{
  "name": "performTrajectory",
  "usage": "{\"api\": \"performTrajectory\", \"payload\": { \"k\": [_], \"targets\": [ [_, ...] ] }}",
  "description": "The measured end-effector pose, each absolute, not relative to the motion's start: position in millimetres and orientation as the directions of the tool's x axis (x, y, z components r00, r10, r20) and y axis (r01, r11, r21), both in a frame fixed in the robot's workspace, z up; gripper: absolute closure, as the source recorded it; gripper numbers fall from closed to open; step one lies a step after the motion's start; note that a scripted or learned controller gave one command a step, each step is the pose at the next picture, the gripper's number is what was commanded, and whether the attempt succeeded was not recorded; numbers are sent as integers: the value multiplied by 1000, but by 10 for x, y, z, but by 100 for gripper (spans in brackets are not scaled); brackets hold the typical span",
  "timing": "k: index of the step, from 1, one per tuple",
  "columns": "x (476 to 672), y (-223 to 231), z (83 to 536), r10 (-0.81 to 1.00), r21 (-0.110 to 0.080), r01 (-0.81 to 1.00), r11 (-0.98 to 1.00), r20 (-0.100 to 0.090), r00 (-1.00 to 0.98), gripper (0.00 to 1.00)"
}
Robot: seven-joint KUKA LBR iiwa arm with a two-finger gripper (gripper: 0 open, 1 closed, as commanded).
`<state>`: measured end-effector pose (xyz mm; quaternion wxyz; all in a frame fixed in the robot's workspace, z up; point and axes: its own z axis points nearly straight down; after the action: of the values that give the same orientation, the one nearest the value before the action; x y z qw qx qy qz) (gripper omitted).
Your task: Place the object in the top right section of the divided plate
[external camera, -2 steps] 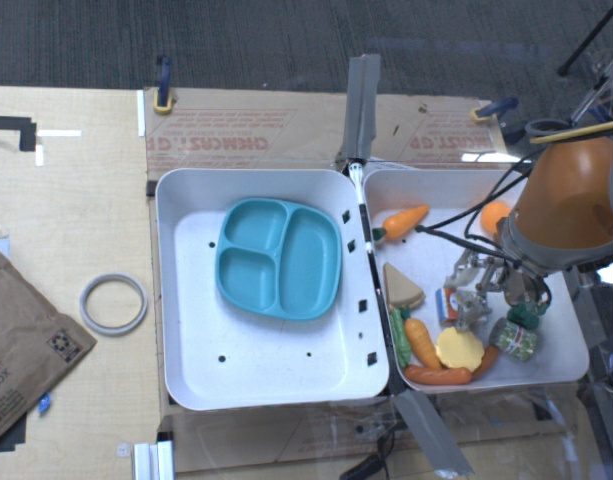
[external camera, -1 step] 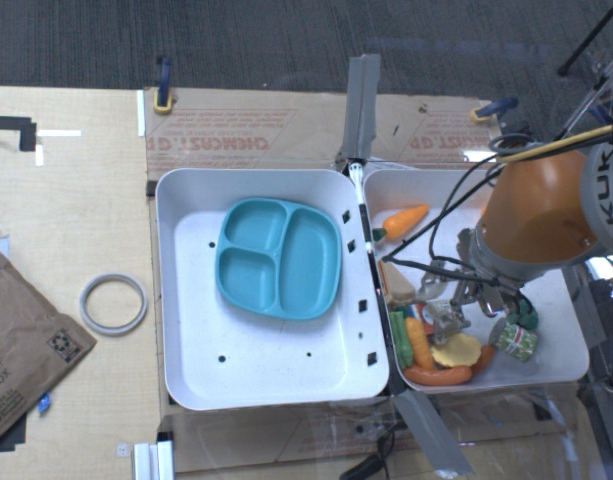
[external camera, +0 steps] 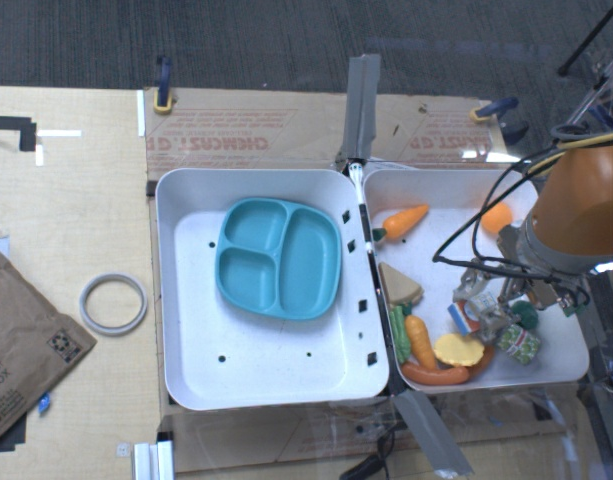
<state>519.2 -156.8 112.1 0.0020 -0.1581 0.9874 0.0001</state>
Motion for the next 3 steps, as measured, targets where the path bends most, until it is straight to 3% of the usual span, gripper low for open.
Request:
{"api": "performTrajectory", "payload": {
  "k": [1, 2, 3],
  "targets": [
    [5195, -2209, 1295, -352, 1, -352, 936, -3, -936, 100],
    [4903, -1735, 910, -617, 0, -617, 787, -5, -787, 100],
    [5065, -1538, 902, -489, 1, -489, 872, -3, -872, 100]
  ]
}}
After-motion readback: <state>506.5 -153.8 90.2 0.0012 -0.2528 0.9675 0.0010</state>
